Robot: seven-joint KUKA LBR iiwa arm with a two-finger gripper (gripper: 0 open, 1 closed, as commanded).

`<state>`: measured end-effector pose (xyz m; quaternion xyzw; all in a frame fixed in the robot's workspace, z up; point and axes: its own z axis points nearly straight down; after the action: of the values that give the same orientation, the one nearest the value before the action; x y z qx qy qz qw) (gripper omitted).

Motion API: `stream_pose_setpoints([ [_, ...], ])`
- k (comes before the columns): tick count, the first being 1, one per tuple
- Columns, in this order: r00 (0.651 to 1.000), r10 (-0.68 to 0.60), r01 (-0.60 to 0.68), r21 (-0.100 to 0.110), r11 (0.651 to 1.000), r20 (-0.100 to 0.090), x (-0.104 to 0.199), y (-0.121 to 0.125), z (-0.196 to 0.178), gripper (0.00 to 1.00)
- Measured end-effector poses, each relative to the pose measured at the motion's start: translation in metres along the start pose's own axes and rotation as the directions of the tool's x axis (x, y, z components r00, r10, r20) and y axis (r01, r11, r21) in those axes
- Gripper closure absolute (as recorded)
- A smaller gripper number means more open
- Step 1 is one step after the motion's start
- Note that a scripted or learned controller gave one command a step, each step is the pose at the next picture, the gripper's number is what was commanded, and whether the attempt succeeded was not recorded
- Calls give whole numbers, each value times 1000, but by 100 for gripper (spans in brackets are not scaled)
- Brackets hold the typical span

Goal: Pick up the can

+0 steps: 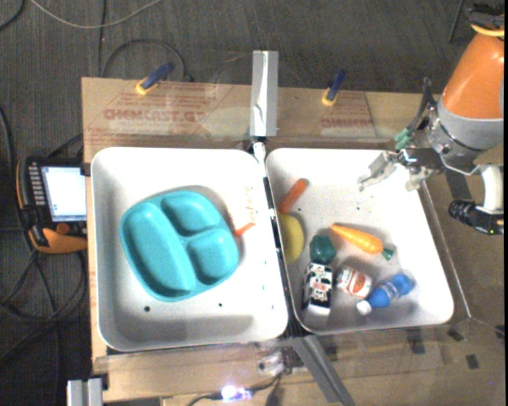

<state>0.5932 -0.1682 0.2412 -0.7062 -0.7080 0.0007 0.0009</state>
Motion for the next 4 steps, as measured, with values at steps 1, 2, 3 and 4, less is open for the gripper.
stream_pose_setpoints([
  [1, 998, -68, 68, -1, 998, -1, 2, -8, 144, 0],
  [2, 999, -38, 38, -11, 999, 5, -29, 53, 152, 0],
  [3, 999, 39, -39, 4, 999, -10, -35, 78, 152, 0],
  [4, 983, -185, 185, -7, 983, 7, -1, 77, 153, 0],
])
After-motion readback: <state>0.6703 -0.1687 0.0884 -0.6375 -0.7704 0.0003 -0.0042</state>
